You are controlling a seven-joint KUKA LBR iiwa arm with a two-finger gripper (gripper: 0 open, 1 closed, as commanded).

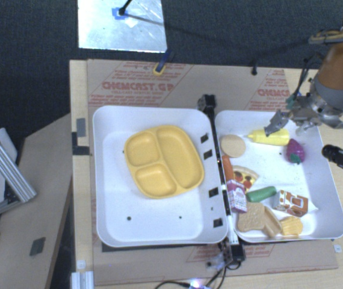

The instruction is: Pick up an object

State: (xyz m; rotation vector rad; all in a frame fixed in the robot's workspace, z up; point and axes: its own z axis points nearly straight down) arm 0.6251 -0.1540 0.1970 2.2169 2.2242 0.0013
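A: Bench (129, 77) under dark carpet; two white bins side by side. The left bin (108, 221) bears a yellow tray (162, 160). The right bin (328, 215) holds toy food.

B: Where is the gripper (278, 125)?

A: At the right bin's far edge, just above the yellow bottle (269, 137). The fingers look slightly parted and nothing sits between them.

B: Step?

A: Judged as the approach, grasp not yet made. The next move calls for a descent that straddles the bottle's body, then a close.

B: Orientation?

A: The bottle lies flat, long axis roughly left-right across the bin, narrow tip toward the tan round (232, 145), which lies just beside it.
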